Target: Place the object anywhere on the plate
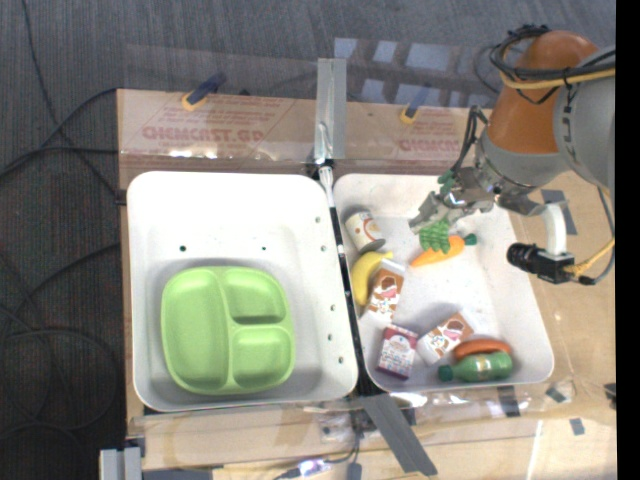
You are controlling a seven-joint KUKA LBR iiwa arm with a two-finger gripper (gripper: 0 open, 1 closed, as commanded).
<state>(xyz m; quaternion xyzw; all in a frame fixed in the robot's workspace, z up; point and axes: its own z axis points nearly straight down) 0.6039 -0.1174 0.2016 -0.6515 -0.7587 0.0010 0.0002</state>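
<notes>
Over the right bin (520, 308), cam view: tool (447, 208) sits low at the leafy end of the toy carrot (440, 248), which lies on the bin floor near the back. Can't tell how far the tool is spread or whether it has hold of anything; too small and cluttered. Carrot looks to be resting, not lifted. Green plate (228, 328) is in the left bin (200, 203), well apart. Other items: banana (364, 273), small cartons (400, 352), green bottle (478, 366).

Step, as I judge: the pick, w/ transfer not yet begun. Next move needs a firm close, lift clear of the divider wall, then carry across to the plate.
</notes>
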